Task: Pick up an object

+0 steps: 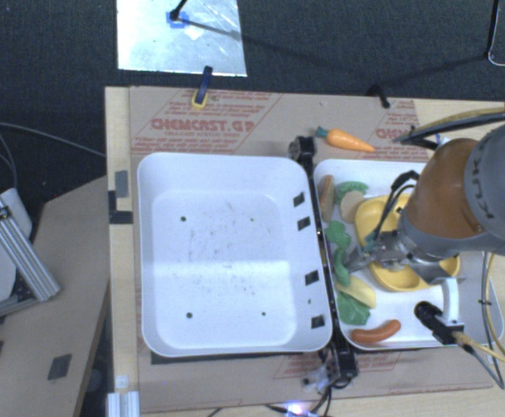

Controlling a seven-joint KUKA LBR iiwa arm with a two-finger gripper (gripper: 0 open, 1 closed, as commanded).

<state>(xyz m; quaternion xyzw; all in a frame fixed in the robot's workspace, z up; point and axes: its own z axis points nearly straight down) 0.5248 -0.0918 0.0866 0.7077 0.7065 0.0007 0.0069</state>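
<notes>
**Yellow clutter under the tool: grab at risk**

Yellow plastic dominates the right bin [474, 324], where the gripper [359, 254] is down among the toys. We cannot tell its grasp state; the wrist hides too much.

- Beneath and just behind the tool: yellow bowl [389, 276].
- Just beside the tip, toward the divider: green pieces [342, 272], crowded together, some touching.
- Nearer us from the tool: sausage [375, 331], lying apart, the likeliest clean target.
- Beyond the tool, outside the bins: carrot [346, 139] on the cardboard.

Risks as we judge them: items packed so close that a closing grip catches two or nudges one away; the bowl's smooth rim slipping; the tool striking the divider wall.
</notes>
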